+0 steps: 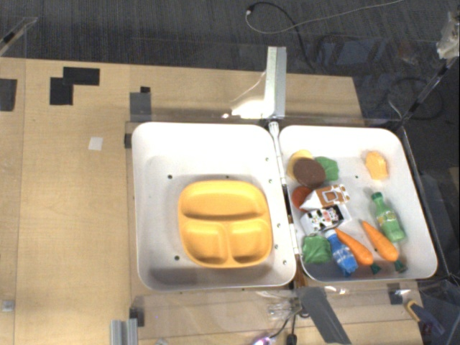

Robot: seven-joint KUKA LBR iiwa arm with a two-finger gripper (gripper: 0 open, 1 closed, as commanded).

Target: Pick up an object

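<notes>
The right bin (413,185) holds a jumble of toy food. A brown round piece (309,169) lies at its upper left, beside a green piece (328,167) and a yellow one (298,157). A white printed carton (325,207) sits in the middle, with a red piece (300,195) to its left. Two orange carrots (353,246) (379,241) lie near the front, next to a blue bottle (342,254) and a green leafy piece (315,250). A green bottle (387,218) lies on the right, and an orange-yellow piece (376,164) sits apart at the upper right.
The left bin (154,192) holds a yellow divided tray (225,221). A metal post (276,77) stands behind the wall between the two bins. Black markers (72,83) lie on the wooden bench at the far left. A cable (287,20) runs over the dark floor behind.
</notes>
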